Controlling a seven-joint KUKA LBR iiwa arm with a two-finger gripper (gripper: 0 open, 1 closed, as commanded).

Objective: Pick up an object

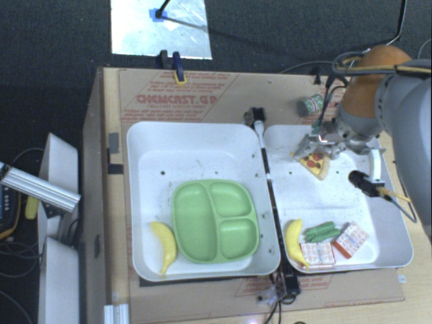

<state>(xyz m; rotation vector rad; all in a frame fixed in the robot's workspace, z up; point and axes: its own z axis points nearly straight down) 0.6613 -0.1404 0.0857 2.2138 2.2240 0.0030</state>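
We saw the left bin holding a green divided plate with a banana just beside it. The right bin held a second banana, a green pod, two small cartons and, near its back, a pizza slice. The gripper hung right over that slice; we could not tell its state. Both bins sat on a cardboard sheet, with dark carpet beyond.

- Even, bright overhead light; the white bins look nearly washed out.
- Glare on the silver sheet above.
- Slightly soft, grainy picture; shadows faint, perhaps diffuse lighting.
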